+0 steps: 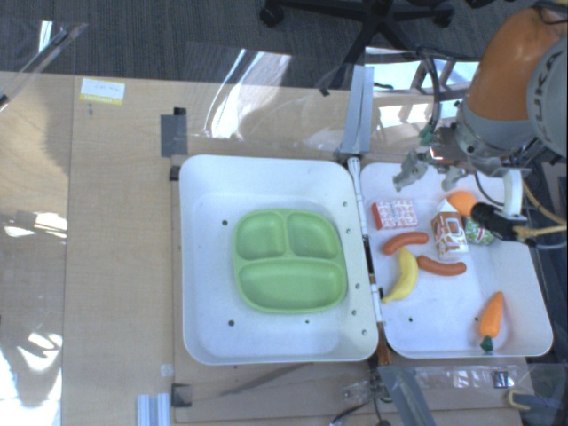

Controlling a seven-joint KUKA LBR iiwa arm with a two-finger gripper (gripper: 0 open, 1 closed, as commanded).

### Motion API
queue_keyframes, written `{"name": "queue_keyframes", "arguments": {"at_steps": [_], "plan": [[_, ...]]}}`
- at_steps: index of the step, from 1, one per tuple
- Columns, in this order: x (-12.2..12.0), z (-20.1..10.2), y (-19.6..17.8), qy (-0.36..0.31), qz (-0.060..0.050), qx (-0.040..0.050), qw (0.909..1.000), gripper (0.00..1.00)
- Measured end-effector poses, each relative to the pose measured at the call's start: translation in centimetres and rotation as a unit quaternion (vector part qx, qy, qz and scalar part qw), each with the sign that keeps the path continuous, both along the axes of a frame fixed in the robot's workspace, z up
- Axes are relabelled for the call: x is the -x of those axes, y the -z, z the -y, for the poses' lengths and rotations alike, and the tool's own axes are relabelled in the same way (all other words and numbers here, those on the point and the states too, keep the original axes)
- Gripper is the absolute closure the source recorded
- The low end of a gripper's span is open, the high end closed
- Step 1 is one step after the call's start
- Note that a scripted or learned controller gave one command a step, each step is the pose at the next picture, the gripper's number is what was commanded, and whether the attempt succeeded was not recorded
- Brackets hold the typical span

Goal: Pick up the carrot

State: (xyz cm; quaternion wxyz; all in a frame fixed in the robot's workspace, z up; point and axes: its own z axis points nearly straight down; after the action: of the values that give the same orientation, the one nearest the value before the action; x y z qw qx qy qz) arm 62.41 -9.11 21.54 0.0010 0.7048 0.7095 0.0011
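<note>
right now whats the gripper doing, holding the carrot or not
Gripper: open, holding nothing, above the far part of the right bin. The carrot lies near the bin's front corner.

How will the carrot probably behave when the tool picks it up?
The carrot looks like a smooth plastic toy, so it is probably stiff and light, perhaps slippery. Its tapered round body may roll or slide out of a squeeze. It lies apart from other items near the right bin's front corner, so pushing may trap it against the wall.
</note>
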Motion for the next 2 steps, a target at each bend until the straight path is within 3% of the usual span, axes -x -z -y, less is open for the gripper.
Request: {"name": "queue_keyframes", "arguments": {"at_steps": [1, 2], "plan": [[7.0, -0.1, 12.1, -0.119, 0.002, 0.0005, 0.9929, 0.00], [9.7, 0.7, 12.6, -0.098, 0.007, 0.0018, 0.9951, 0.00]]}}
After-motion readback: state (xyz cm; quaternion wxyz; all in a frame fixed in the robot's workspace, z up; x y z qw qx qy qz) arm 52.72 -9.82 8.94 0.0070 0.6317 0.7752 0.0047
